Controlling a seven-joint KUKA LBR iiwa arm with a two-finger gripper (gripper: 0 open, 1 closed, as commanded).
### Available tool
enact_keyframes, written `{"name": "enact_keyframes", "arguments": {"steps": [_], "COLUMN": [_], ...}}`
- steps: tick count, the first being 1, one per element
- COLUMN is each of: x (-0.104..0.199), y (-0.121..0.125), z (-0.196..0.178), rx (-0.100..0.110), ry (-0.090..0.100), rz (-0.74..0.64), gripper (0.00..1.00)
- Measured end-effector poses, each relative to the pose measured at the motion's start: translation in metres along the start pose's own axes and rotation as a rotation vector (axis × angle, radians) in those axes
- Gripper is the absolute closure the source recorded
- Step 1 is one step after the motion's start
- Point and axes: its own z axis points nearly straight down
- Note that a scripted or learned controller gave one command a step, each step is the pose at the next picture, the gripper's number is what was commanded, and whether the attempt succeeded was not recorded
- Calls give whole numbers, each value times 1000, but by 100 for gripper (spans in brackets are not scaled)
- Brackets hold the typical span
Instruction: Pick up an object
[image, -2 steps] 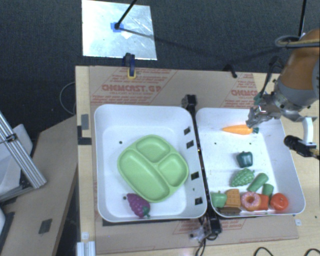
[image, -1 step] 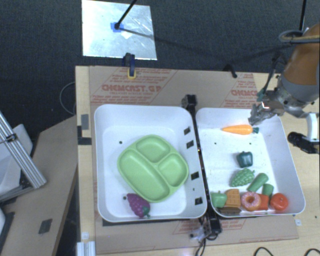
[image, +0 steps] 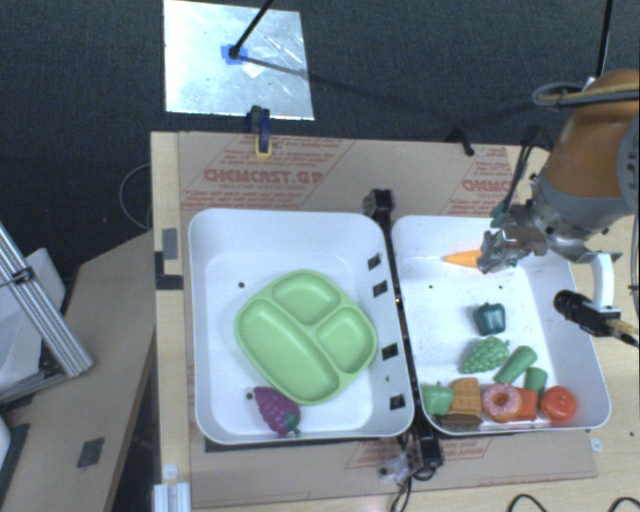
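The arm (image: 590, 150) is reaching in over the right bin (image: 430, 262), its orange band sitting high above the wrist. The gripper (image: 492, 262) is hanging down by the bin's far end, right at the blunt end of a small orange carrot (image: 461, 260). The carrot is lying flat on the bin floor, its tip pointing toward the divider between the bins. From where I am standing I cannot tell whether the gripper is actually clasping the carrot or just touching its end; the dark mass of the tool is covering that spot.

Taking the carrot as the marker, everything else in that bin is sitting nearer to me. A dark teal pepper (image: 489, 319) is lying below it, well apart. Closer still, a bunch of green grapes (image: 485, 354) is resting beside a green cucumber-like piece (image: 514, 364). Along the near wall a row is crowding together: a green leafy piece (image: 437, 399), a tan waffle-like block (image: 465, 394), a pink frosted doughnut (image: 499, 402) and a red tomato (image: 559, 403).

Far to the carrot's left, across the divider, the left bin (image: 220, 300) is holding a pale green divided plate (image: 305, 337), tilted diagonally, with a purple grape bunch (image: 277, 410) lying just off its near edge.
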Motion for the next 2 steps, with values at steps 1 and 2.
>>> {"name": "enact_keyframes", "arguments": {"steps": [1,2], "x": [56,107], "y": [-23,-41], "z": [6,7], "rx": [1,0], "ry": [1,0], "rz": [-2,-2], "gripper": [100,100]}}
